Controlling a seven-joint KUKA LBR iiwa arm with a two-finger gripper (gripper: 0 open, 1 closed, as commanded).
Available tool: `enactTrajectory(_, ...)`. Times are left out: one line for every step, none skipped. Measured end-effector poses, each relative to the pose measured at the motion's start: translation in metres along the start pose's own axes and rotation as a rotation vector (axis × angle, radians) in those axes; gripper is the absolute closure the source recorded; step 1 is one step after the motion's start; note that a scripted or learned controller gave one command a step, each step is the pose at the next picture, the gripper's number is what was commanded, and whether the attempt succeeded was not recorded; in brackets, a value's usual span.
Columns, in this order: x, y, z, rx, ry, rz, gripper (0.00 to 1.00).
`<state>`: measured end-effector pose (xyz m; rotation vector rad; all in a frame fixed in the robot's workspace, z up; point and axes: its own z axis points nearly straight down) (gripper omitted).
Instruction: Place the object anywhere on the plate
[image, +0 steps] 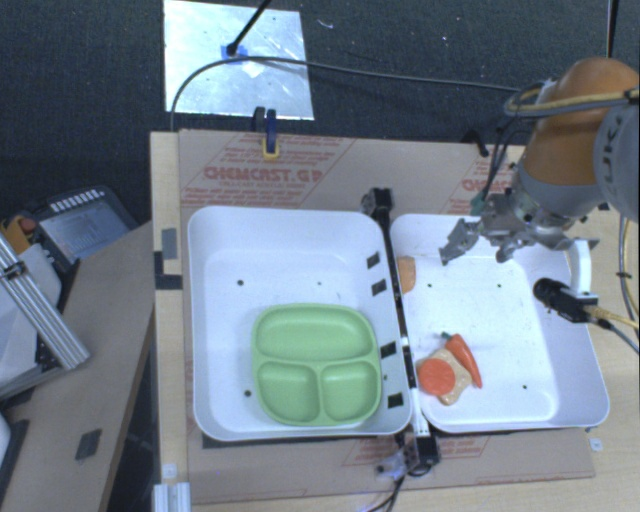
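A green plate (315, 362) with three compartments lies in the left bin (215, 300), with nothing on it. In the right bin (570, 395), near its front left, an orange carrot (463, 358) lies against a red-orange round slice (436, 375) that rests on a tan piece (455, 388). A small tan-orange item (405, 272) sits against the right bin's left wall. My gripper (480, 250) hangs over the back of the right bin, open, with nothing between its fingers. It is well above and behind the carrot group.
A black divider (390, 290) with clips runs between the two bins. The bins rest on a cardboard sheet (300, 165). A grey device (85, 230) and a metal rail (40, 310) sit on the bench to the left.
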<state>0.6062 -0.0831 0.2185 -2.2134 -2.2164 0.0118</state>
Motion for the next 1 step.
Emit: enactTrajectory(0.0002, 0.0024, -0.0076, -0.013, -0.001, -0.002, 0.0)
